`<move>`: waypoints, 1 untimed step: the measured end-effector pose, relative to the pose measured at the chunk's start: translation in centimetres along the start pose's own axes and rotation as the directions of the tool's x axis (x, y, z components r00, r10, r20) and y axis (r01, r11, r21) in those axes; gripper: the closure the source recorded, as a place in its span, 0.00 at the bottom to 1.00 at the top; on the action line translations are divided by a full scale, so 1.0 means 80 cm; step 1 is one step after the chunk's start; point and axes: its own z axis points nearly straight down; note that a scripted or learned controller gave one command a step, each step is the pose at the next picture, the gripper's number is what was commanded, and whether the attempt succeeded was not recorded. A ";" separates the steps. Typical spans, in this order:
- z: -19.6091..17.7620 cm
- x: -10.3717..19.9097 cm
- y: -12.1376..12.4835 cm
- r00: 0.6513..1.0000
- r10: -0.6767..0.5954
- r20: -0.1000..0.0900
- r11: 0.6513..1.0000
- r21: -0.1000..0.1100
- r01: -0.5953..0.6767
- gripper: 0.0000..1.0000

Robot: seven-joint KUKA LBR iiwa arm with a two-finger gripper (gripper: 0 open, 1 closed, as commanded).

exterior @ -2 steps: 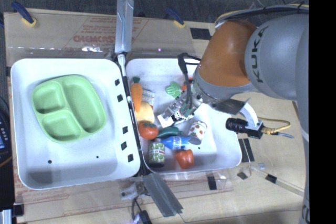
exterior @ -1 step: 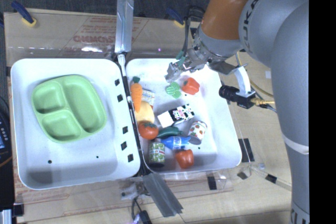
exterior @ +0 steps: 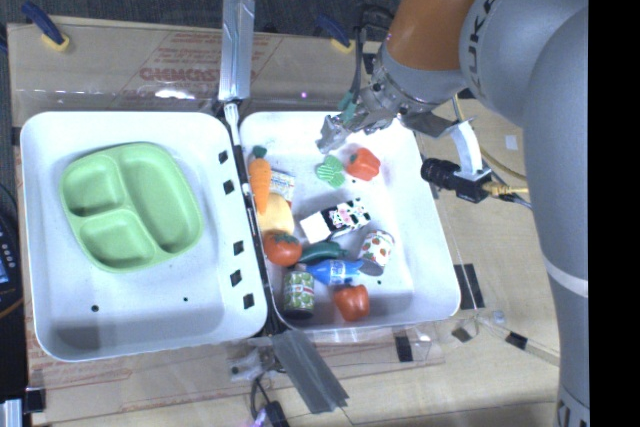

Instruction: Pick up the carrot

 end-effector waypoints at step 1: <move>-0.013 0.000 0.001 1.000 -0.006 0.001 1.000 0.001 0.006 1.00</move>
